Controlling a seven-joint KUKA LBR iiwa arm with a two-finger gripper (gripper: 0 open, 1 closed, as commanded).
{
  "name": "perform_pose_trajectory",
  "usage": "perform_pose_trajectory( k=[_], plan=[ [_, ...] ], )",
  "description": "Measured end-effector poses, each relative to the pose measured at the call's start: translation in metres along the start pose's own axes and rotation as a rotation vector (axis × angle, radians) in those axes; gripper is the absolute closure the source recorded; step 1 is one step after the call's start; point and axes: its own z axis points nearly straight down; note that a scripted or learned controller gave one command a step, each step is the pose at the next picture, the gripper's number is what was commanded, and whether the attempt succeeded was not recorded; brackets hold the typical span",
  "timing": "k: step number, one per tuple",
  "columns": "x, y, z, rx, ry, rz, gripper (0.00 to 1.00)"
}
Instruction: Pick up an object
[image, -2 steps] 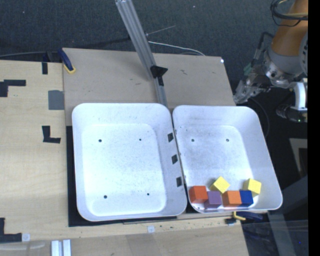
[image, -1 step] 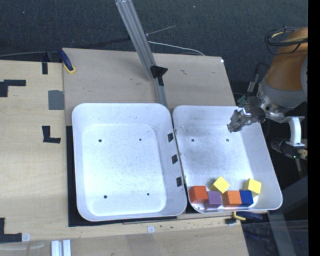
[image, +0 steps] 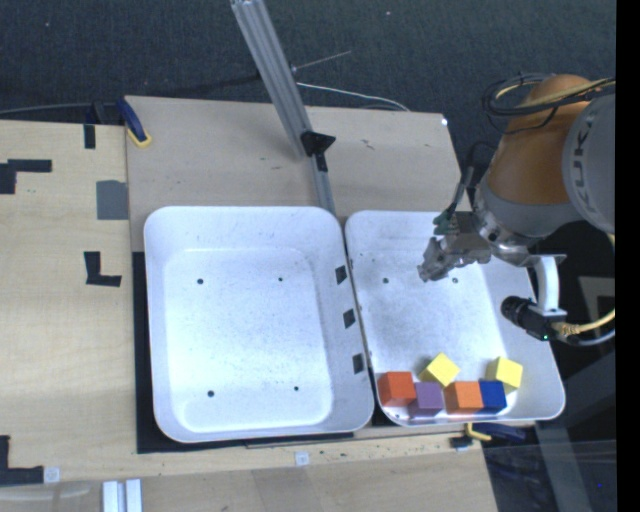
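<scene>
Several small blocks lie along the near edge of the right bin (image: 400, 250): a red-orange block (image: 397, 386), a purple block (image: 429, 397), a yellow block (image: 441, 370), an orange block (image: 464, 396), a blue block (image: 491, 395) and another yellow block (image: 508, 373). My gripper (image: 438, 262) hangs over the far half of the right bin, well away from the blocks. Nothing is visible between its tips.
The left bin (image: 160, 300) sits beside the right one, with black clips (image: 349, 318) along their shared edge. A metal pole (image: 280, 80) slants across the back of the bench. Cables and a black fitting (image: 525, 315) hang at the arm's right.
</scene>
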Motion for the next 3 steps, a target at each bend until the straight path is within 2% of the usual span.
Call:
perform_pose_trajectory(
  k=[1,2,3],
  plan=[
    [-0.007,-0.013,0.129,0.007,-0.001,0.006,1.00],
    [0.038,-0.022,-0.129,-0.011,-0.003,0.003,1.00],
    [0.078,-0.063,-0.049,0.008,-0.001,0.002,1.00]
  ],
)
